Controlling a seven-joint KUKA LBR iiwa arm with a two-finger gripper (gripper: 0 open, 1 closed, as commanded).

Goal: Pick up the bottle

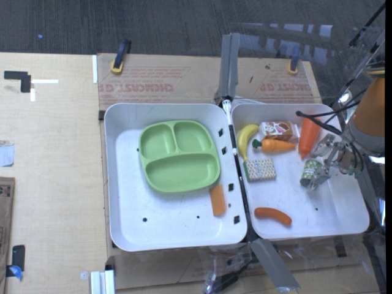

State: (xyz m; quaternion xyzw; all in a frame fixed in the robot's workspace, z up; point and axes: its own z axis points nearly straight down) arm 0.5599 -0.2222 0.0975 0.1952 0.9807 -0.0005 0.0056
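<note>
The gripper (314,175) hangs low in the right bin (343,222), though I cannot tell how it is set. Just beside it, to the left and a little above, the orange bottle (308,137) lies tilted near the bin's far wall. Further left sit a carrot (277,145), a banana (246,138), a sponge (260,169) and a sausage (273,215). The left bin (122,225) holds a green plate (179,156).
</note>
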